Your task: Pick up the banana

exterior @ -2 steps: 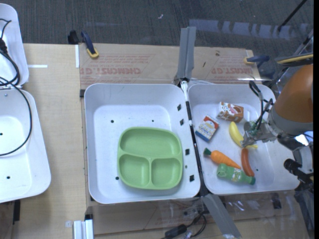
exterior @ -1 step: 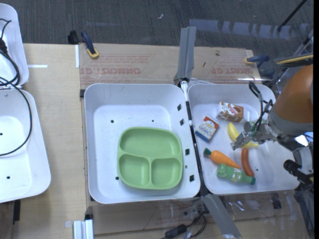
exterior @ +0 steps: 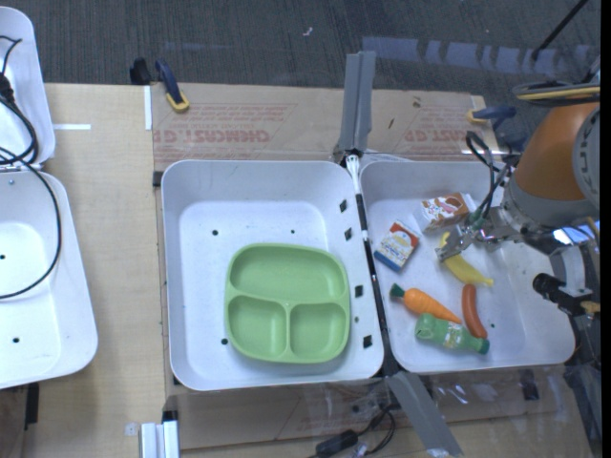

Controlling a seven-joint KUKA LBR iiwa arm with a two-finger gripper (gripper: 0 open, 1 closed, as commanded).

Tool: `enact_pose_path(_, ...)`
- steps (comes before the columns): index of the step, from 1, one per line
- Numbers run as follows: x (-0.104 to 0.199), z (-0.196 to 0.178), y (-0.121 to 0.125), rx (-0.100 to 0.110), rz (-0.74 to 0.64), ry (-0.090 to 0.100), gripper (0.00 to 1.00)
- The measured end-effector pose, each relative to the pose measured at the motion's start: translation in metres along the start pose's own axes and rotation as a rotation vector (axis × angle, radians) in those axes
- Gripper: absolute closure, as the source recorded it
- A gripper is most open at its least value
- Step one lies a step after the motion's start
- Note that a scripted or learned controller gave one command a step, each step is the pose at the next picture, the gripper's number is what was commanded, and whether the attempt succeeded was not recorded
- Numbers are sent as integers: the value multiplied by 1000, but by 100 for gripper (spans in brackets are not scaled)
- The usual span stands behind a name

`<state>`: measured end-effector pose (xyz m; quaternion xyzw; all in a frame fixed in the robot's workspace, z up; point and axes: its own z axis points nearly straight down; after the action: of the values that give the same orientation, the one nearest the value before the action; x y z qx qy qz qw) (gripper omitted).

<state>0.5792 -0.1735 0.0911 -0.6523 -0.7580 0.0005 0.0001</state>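
1. The gripper point(exterior: 456, 244) hangs low in the right bin point(exterior: 535, 356); I cannot tell its state.
2. The banana point(exterior: 469, 271) lies just below it, seemingly touching, its long axis slanting down-right.
3. Smooth yellow curve; beside it sit an orange carrot point(exterior: 427, 302), a red sausage point(exterior: 471, 310) and a green bottle point(exterior: 451, 335).

Two white bins and their bystanders

The left bin point(exterior: 181, 256) holds a green divided plate point(exterior: 287, 302); the right bin point(exterior: 535, 346) holds a carrot point(exterior: 429, 303), sausage point(exterior: 471, 310), green bottle point(exterior: 450, 334) and small carton point(exterior: 396, 246) near its left wall.
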Motion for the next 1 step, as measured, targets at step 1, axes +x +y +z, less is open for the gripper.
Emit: enact_pose_path(1, 0, -9, 0, -1, -2, -1, 100)
